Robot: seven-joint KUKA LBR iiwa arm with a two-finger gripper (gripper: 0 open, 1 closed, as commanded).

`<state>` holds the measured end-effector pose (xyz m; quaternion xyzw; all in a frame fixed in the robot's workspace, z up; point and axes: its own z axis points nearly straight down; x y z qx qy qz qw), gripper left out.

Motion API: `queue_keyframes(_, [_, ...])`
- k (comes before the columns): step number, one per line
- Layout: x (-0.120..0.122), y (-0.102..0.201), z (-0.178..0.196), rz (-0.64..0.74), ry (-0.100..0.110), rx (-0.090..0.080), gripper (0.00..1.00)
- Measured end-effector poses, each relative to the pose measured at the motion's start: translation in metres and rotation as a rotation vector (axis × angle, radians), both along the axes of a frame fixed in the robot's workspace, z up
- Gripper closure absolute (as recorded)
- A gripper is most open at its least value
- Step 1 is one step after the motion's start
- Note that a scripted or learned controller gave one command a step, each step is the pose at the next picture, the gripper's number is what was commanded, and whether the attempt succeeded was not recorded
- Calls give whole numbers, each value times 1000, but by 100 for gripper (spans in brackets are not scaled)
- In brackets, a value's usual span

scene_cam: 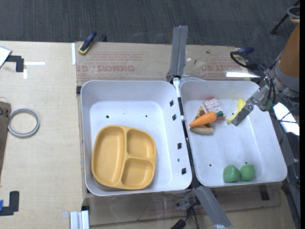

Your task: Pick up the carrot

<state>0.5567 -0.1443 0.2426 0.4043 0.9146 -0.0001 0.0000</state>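
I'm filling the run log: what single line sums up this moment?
phase: approach | tool: over right bin, carrying nothing | carrot: lying in right bin, left of tool | yellow plate: left bin

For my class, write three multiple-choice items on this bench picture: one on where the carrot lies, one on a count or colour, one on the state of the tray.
1. Where does the carrot lie?
A. in the right bin
B. in the left bin
C. on the bench beside the tape roll

2. How many green round things sit in the right bin?
A. one
B. two
C. four

3. What state is the yellow tray in?
A. turned over
B. upright with food in each compartment
C. upright with bare compartments

Answers:
1 A: the carrot lies in the upper part of the right bin, beside a small red and white packet.
2 B: two lie side by side near the front wall.
3 C: all three compartments face up and show only yellow.
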Motion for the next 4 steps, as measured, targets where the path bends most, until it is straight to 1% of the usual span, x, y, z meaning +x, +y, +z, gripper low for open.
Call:
queue_keyframes(1, [-58,12,69,-24,-2,-1,0])
queue_keyframes(2, [-58,11,69,-24,-2,-1,0])
queue_keyframes(3, [-2,-1,2,-756,1,-2,0])
queue_keyframes(4, [-2,-1,2,-756,1,-2,0])
